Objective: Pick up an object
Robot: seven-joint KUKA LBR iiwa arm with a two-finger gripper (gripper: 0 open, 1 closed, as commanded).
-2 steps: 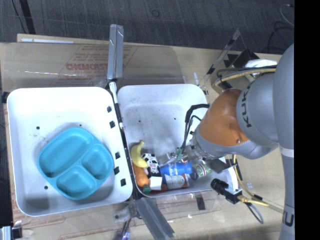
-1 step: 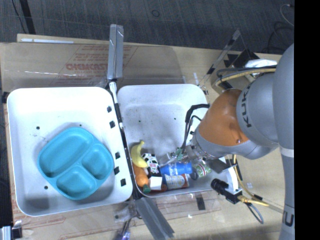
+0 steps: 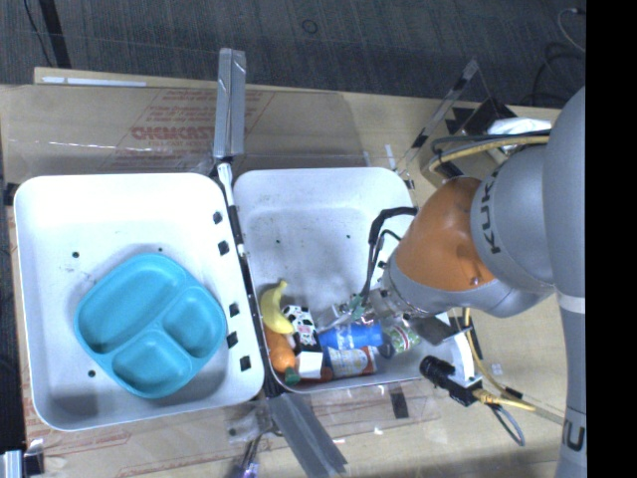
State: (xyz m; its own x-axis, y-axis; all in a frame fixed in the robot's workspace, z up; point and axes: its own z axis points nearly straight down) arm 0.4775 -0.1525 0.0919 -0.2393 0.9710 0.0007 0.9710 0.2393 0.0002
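Note:
My gripper [image 3: 360, 313] hangs low in the right bin [image 3: 318, 202], under the orange wrist band, just above a pile of small things at the bin's near edge. Right below it lies a blue bottle [image 3: 350, 339] on its side, with a labelled can [image 3: 354, 361] in front of that. A yellow banana [image 3: 274, 305] lies to the gripper's left, and an orange carrot-like thing [image 3: 282, 352] sits below the banana. Between the banana and the gripper sits a black-and-white spotted piece [image 3: 298, 319]. Nothing can be seen held between the fingers.
The left bin [image 3: 60, 217] holds a blue divided plate [image 3: 149, 324]. A red-and-white box [image 3: 310, 365] sits at the right bin's near wall. A green-ended can [image 3: 401, 341] lies under the wrist. The far half of the right bin is bare white floor.

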